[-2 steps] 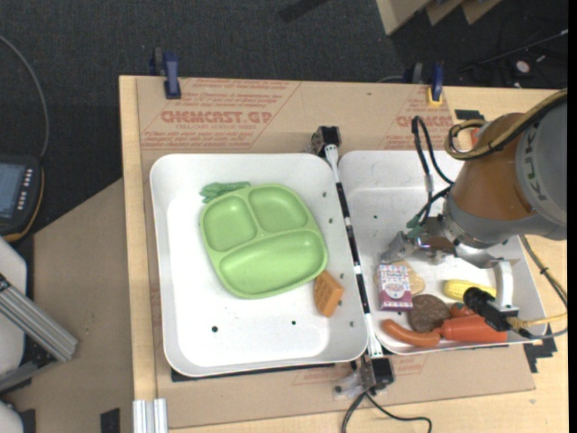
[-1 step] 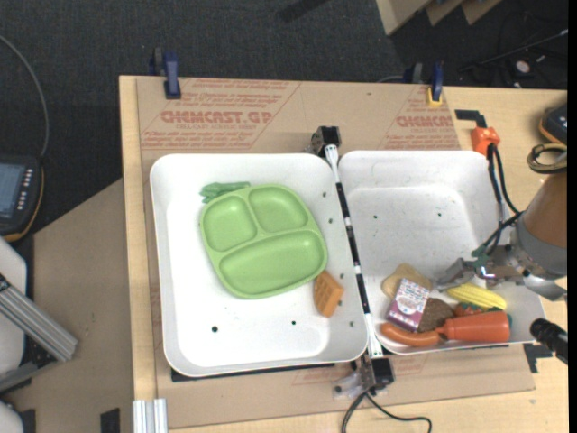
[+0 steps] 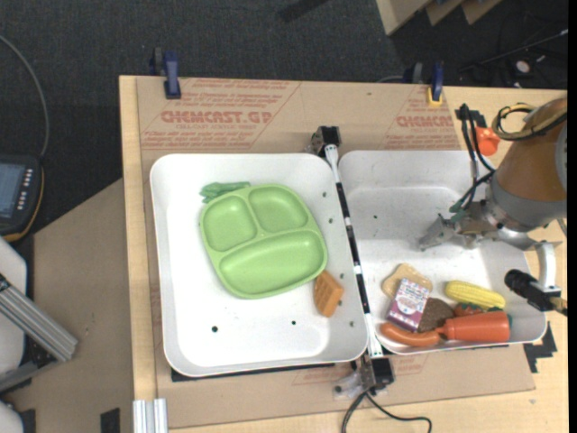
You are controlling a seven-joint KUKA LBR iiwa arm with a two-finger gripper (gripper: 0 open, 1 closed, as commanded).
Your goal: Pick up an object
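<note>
A divided plate (image 3: 261,240) lies in the left bin (image 3: 180,314); toy foods (image 3: 442,314) crowd the right bin's (image 3: 397,174) near edge

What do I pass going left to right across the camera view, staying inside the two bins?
Green three-compartment plastic plate → small orange-brown block → purple and white packet → yellow toy corn cob, with the gripper above the packet and corn.

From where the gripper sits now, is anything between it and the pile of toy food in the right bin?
Nothing visible. The gripper hangs over bare floor of the right bin, and the pile, with the corn and carrot, lies nearer the camera across open white floor.
</note>
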